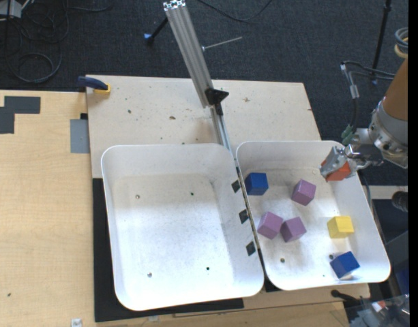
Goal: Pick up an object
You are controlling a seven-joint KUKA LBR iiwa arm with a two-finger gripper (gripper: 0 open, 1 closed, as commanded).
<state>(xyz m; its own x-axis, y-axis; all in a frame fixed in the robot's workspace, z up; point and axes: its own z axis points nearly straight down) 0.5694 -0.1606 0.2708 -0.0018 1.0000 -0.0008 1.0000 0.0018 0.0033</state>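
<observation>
- Gripper (pixel 336 163) sits at the upper right edge of the right bin (pixel 372 216), its fingers clamped on a red block (pixel 339 172) that shows between and just beneath them.
- Red block looks lifted clear of the bin floor, hanging near the rim rather than resting among the other pieces, though the slanted view makes its height hard to judge.
- By my reading the pick is largely done: a thing is in the grasp and seems raised. What is left is to carry it up and away without letting it slip.
- Arm (pixel 399 107) reaches in from the right, its orange band high at the frame edge and the grey wrist angled down and leftward toward the bin.
- Left in the right bin: a blue block (pixel 256 183) near the divider, three purple blocks (pixel 303 191) around the middle, a yellow block (pixel 340 226) and a second blue block (pixel 344 264) near the front right corner.
- Left bin (pixel 127 176) lies beside it, the two touching along the middle.
- None of the remaining blocks touches the gripper; the nearest purple one stands apart to its lower left.
</observation>
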